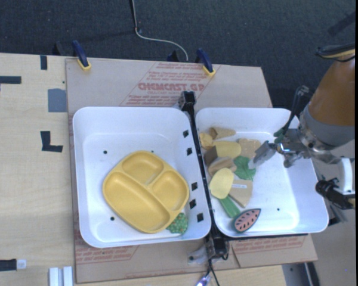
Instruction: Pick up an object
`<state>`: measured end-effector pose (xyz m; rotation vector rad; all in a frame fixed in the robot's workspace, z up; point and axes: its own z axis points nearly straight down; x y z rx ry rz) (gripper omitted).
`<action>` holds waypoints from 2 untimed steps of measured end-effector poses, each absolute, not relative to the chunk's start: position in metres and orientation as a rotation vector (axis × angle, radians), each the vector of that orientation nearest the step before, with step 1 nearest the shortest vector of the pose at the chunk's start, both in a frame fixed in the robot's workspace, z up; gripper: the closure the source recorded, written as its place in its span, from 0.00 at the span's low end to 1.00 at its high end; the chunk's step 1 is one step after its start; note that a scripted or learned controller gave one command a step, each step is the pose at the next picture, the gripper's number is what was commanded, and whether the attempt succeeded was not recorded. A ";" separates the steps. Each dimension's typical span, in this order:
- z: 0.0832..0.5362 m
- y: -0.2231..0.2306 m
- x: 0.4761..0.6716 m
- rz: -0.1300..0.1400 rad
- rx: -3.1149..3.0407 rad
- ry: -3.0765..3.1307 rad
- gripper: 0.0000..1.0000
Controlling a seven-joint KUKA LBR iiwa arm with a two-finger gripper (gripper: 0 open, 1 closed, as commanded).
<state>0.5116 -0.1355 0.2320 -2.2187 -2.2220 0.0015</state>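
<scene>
camera view: tool [268, 154] hung over the right bin [304, 216], jaws looked spread w/ nothing between them, tip right by the toy food pile [230, 162] on that bin's left side. pieces were tan, yellow, green, plus a watermelon slice [246, 220] lying apart near the front. prob light, stiff plastic, a bit slick; best pinched across a thin edge. yellow tray [145, 189] sat in the left bin [86, 154].

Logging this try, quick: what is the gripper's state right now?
Gripper: over the right bin, by the pile of toy food; open or closed cannot be told, and nothing is seen held.
</scene>
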 end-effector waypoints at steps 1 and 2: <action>0.096 -0.166 0.553 -0.002 -2.222 -2.224 0.00; 0.087 -0.155 0.484 -0.006 -2.230 -2.222 0.00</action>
